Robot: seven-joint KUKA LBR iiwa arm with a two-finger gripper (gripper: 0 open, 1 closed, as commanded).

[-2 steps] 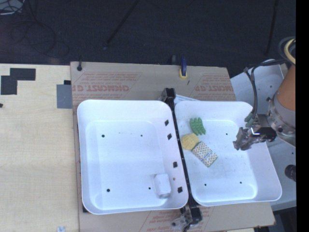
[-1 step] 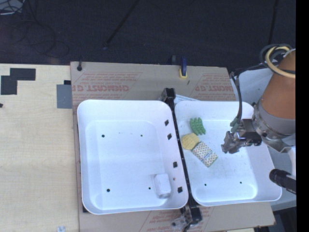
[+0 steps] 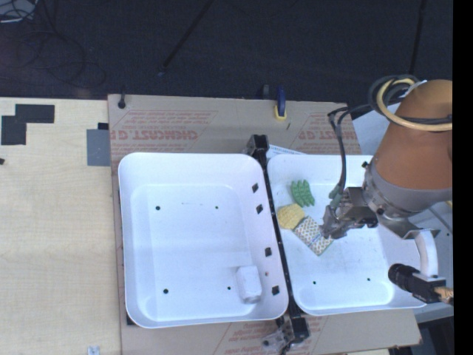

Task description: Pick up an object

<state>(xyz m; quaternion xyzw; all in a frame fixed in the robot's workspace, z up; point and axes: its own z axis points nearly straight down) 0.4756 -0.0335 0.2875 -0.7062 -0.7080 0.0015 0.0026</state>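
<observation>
Flat patterned white card near left wall of right white bin, claw at its edge, finger state unclear, mirrored cardboard lettering unreadable

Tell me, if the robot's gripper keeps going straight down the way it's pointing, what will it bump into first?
Probably the small patterned packet. The gripper points down into the right bin right at that packet's edge. Depth is hard to judge from above, so it might just miss and meet the bin floor instead.

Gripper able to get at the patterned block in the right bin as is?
Probably yes. The gripper sits right beside the patterned block, whose top is uncovered. The yellow piece touches its far corner and may crowd a finger.
</observation>
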